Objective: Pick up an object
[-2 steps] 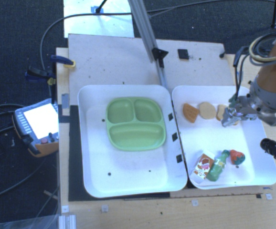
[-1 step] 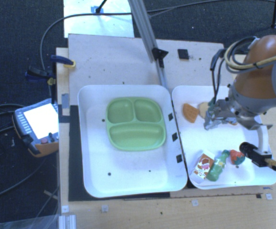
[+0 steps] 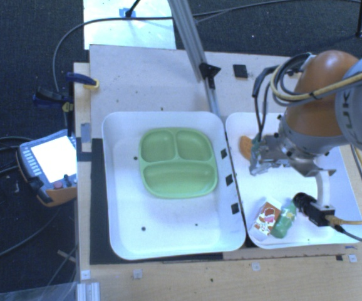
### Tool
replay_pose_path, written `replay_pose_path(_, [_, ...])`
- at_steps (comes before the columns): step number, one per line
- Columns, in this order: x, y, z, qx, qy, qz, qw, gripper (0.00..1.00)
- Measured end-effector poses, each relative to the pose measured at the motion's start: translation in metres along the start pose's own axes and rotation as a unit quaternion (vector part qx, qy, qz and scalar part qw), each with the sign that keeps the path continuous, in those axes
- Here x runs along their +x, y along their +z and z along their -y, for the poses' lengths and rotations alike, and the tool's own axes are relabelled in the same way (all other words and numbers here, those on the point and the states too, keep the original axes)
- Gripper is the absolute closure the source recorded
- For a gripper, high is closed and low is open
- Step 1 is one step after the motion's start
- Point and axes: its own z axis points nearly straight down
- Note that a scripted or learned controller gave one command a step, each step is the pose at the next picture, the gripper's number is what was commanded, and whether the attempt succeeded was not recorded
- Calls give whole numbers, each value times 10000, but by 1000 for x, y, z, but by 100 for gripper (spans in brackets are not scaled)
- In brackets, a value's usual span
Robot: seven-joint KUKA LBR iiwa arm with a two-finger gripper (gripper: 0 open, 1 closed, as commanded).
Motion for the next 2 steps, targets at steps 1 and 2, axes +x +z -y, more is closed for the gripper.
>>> replay_pose_path(1, [55,-10,0,-9,-9,-6,10000,100])
replay_pose_path(2, [113,4,5,6,-5,-4,10000,100])
